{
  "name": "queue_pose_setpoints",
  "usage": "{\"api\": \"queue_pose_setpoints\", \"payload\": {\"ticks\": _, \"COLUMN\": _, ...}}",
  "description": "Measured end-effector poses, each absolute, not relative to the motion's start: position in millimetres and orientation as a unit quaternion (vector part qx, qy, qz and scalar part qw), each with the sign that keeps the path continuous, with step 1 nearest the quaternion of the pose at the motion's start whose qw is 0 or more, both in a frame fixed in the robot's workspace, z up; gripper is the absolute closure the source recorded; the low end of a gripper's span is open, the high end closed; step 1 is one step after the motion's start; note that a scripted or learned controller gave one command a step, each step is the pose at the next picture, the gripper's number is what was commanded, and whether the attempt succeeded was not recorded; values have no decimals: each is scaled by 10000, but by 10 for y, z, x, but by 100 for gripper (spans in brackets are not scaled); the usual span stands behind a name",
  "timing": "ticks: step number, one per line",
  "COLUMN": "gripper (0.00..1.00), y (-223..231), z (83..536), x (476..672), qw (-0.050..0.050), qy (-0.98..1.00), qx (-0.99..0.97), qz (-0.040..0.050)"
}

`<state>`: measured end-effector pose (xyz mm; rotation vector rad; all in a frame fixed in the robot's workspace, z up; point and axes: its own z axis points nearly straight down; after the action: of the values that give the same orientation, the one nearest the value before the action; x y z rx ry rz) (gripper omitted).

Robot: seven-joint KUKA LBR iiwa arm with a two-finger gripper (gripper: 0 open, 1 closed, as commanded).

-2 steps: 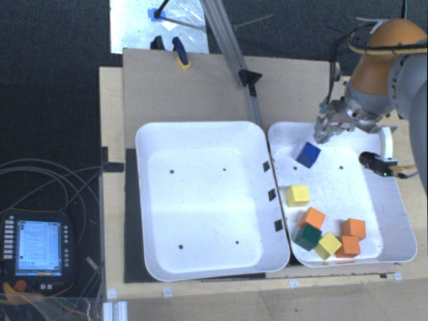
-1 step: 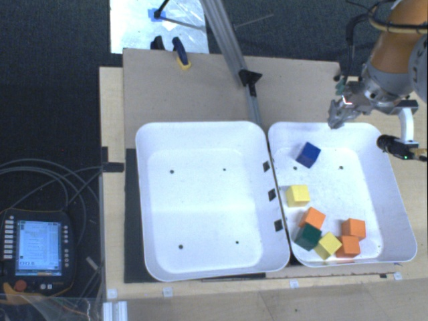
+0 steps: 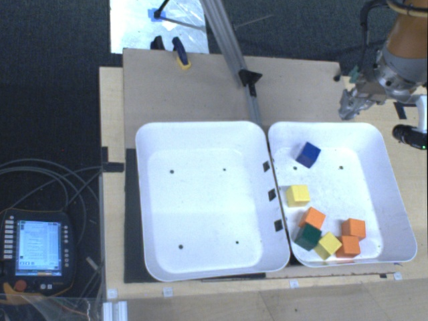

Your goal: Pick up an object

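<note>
- Nearest the lens, at seven o'clock, a dark handheld pendant [image 3: 35, 251] with a lit screen lies on black carpet among looped cables.
- Left bin [image 3: 204, 199]: smooth white plastic, shallow, rounded corners.
- Right bin [image 3: 394, 199], touching it at three o'clock, holds matte cubes: a blue cube [image 3: 308, 154] alone toward twelve o'clock, a yellow cube [image 3: 297, 194] mid-left, and a cluster at six o'clock of three orange, one dark green and one yellow.
- Metallic gripper [image 3: 350, 107] hangs above the cardboard-brown bench at the bin's one o'clock corner, clear of every cube; whether it is wide or narrow I cannot tell.
</note>
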<state>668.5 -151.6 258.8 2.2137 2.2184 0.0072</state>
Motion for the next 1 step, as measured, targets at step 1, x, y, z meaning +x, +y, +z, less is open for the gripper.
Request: {"api": "queue_pose_setpoints", "payload": {"ticks": 1, "gripper": 100, "y": -1516, "z": 2725, "x": 6696, "qw": 21, "qy": 7085, "qx": 7057, "qz": 15}}
